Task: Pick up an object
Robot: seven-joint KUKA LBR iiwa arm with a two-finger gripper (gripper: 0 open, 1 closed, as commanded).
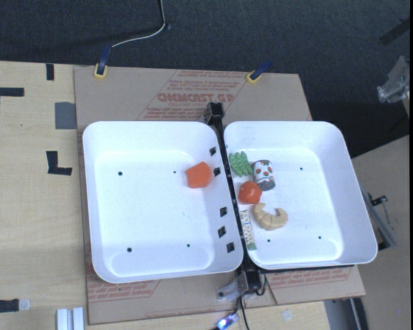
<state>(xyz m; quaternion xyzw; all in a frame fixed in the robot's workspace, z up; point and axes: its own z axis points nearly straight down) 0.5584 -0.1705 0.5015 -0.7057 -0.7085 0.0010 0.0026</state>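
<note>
An orange block (199,175) lies in the left bin (124,205), near its right wall. The right bin (316,184) holds a cluster against its left side. In that cluster are a green knobbly piece (239,163), a small red-and-white can-like item (263,174), a red round item (249,193) and a tan croissant-shaped piece (270,218). A thin pale strip with green marks (246,227) lies along the right bin's left wall.
Both bins sit on a cardboard sheet (193,95) held by yellow and blue clips. A grey metal part (394,82) juts in at the right edge, above and clear of the bins. A white cable (144,36) runs across the dark floor behind.
</note>
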